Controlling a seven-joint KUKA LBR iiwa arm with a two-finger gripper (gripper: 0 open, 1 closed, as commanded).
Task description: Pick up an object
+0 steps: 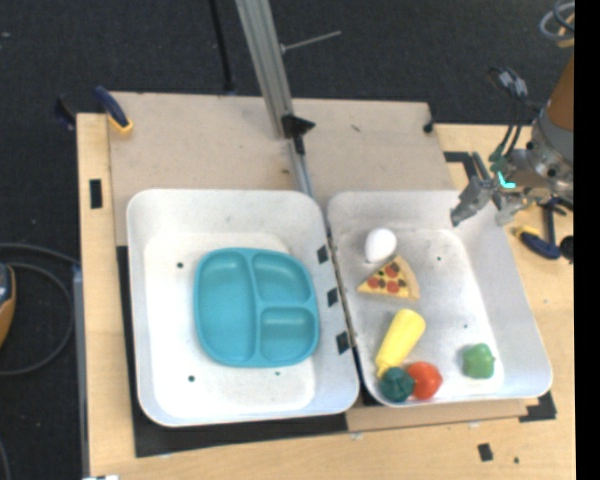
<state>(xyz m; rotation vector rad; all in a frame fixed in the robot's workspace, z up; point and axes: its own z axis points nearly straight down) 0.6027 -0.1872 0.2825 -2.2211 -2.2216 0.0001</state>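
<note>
Right bin (500, 298), near edge first: tomato (425, 379) touching a dark green piece (396, 384), small green veg (478, 361) apart to the right. Corn (399, 337) just above them, long axis tilted up-right. Then pizza slice (389, 280), with the egg (381, 243) just behind it. Gripper (477, 200) hangs over the bin's far right corner; can't tell its grip state, nothing visible in it. Egg is my guess at the nearest target: it lies left of the gripper and slightly nearer the camera. It's white, round and smooth, so likely slippery. Left bin (160, 218) holds a teal tray (255, 305).

Tool (477, 204) low at right, fingers parted.
</note>
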